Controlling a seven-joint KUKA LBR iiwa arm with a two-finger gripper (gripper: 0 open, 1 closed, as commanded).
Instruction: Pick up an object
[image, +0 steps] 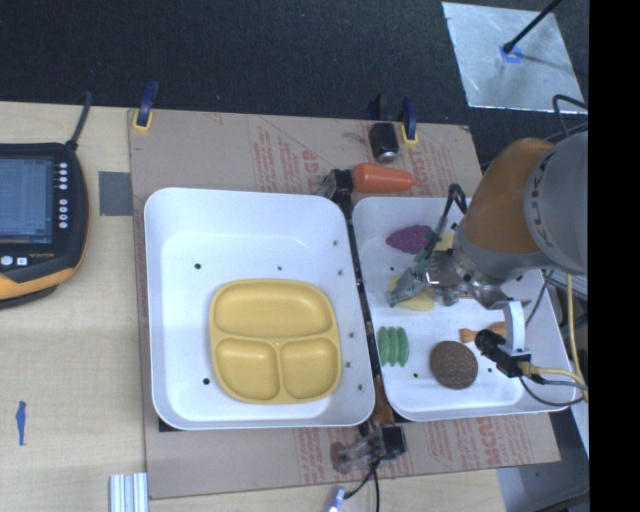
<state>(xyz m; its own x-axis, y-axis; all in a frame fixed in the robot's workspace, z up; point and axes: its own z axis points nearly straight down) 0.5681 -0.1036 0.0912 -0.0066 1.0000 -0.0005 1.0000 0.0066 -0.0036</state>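
My gripper (408, 288) reaches in from the right and is low in the right bin (440, 403), its tips over a small yellow object (424, 300) near the bin's middle. A purple grape-like piece (408, 239) lies just above the gripper. A green ribbed piece (392, 345) sits at the bin's lower left, and a round brown cookie-like disc (454, 365) lies to its right. A small orange bit (468, 334) rests beside the wrist. I see nothing clearly held between the fingers.
The left bin (175, 240) holds a yellow divided plate (275, 340). An orange carrot-shaped toy (380, 179) lies outside the bins at the back. A teach pendant (35, 220) sits at the far left. Cables trail near the bin's right edge (545, 375).
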